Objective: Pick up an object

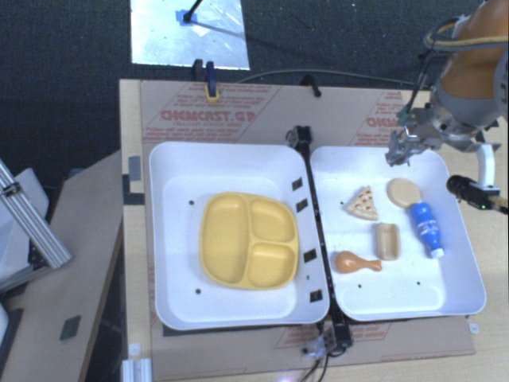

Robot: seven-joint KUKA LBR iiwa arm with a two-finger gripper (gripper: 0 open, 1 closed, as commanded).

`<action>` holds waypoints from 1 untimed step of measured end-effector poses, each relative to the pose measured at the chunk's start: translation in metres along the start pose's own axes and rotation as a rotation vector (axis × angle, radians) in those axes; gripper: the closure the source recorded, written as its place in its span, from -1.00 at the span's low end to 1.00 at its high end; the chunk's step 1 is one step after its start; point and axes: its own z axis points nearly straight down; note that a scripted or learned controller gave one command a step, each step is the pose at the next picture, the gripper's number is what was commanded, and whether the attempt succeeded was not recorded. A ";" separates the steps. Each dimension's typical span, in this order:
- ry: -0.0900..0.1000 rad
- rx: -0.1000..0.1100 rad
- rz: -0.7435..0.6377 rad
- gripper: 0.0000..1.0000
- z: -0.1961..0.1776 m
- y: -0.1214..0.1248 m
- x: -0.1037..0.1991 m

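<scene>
The right bin [445, 293] holds a pizza slice [363, 204], a round tan cookie [404, 191], a blue bottle [426, 228], a tan hot-dog bun [387, 241] and an orange chicken drumstick [355, 263]. My gripper [400, 150] hangs over the bin's far edge, above and just behind the cookie. Nothing shows between its fingers. The arm's orange band [485, 24] and grey wrist rise to the upper right.
The left bin [171, 213] holds a yellow divided plate [248, 239]. A black clamp strip [312, 221] runs between the two bins. A foil sheet [189, 21] lies on the dark floor at the back. A metal rail [32, 221] sits at the far left.
</scene>
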 end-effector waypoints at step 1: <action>0.002 0.007 -0.002 1.00 0.008 -0.031 0.042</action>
